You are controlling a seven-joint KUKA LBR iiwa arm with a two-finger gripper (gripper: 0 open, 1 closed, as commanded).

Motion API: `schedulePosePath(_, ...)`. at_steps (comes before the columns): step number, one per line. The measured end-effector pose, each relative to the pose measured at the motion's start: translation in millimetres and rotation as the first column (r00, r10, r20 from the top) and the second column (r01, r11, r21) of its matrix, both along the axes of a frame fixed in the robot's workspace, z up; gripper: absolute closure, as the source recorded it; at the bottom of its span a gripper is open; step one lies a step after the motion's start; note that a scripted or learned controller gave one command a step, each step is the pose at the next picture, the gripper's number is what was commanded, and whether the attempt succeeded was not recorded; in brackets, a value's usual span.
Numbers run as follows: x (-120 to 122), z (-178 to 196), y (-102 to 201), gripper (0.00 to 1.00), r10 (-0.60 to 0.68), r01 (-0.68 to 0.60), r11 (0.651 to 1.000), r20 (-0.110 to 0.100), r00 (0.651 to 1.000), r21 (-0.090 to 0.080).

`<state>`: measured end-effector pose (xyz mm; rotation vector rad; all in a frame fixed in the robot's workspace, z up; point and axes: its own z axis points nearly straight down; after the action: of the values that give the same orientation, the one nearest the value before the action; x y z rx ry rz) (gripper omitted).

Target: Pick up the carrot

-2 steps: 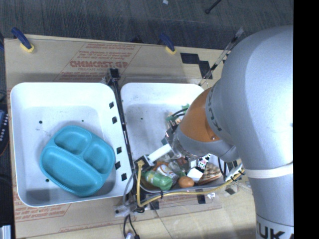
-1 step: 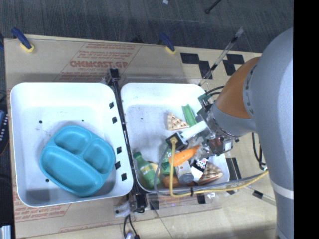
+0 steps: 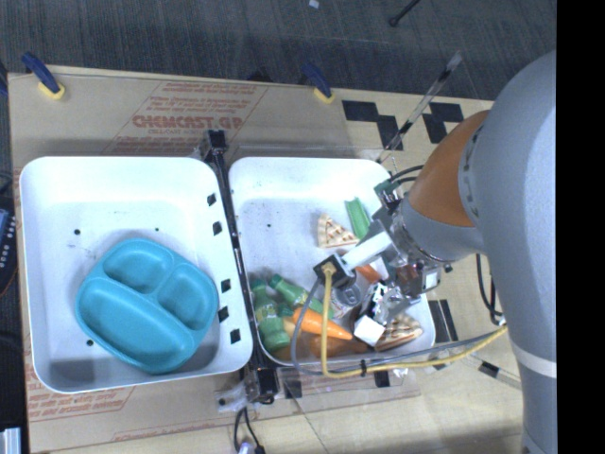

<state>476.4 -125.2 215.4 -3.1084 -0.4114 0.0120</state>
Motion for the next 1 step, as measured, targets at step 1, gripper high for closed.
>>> schedulePosePath(1, 1.4, -112.7, 16.1, 0.00, 0.085, -0.085, 0.996, 0.007, 0.996, 0.001)
